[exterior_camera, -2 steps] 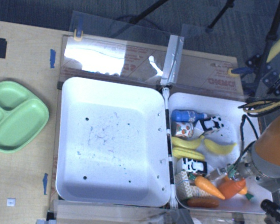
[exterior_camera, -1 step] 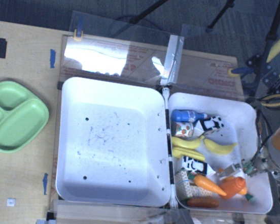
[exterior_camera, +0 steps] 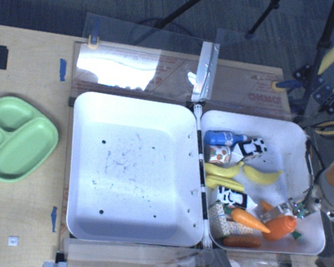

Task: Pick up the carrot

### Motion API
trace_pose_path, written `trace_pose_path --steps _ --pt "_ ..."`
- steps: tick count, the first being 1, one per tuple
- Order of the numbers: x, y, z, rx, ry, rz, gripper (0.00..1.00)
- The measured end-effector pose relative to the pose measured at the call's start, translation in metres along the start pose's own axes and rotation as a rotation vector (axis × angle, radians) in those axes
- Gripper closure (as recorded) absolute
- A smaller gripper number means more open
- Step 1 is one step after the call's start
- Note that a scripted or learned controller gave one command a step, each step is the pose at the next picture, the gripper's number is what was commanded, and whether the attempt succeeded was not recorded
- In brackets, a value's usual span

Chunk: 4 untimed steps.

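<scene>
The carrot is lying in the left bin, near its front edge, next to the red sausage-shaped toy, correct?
Not quite: the carrot is in the right bin, not the left one. The rest holds: in the camera view it lies near the front edge, next to the red sausage-shaped toy.

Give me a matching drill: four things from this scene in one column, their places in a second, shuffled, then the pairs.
Things:
1. carrot
2. green tray
3. blue bottle
4. bananas

Places:
A. on the bench, left of both bins
B. right bin, far end
C. right bin, near end
D. right bin, middle, by the left wall

Pairs: 1-C, 2-A, 3-B, 4-D
</scene>
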State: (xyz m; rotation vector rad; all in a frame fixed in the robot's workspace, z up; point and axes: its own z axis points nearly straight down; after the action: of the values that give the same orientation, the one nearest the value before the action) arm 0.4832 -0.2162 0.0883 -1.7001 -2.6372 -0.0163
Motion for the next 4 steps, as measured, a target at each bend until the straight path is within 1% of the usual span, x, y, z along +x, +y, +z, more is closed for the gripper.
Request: trace_pose_path --steps 1,2,3,4 --pt "0.013 0.002 -0.011 0.005 -0.009 0.116 0.00" --pt "0.046 0.021 0.001 0.000 -0.017 -0.367 0.00" --pt "0.013 0.005 0.001 0.003 -0.015 -0.689 0.00" --pt "0.013 0.007 -0.010 -0.002 -0.021 -0.687 1.00"
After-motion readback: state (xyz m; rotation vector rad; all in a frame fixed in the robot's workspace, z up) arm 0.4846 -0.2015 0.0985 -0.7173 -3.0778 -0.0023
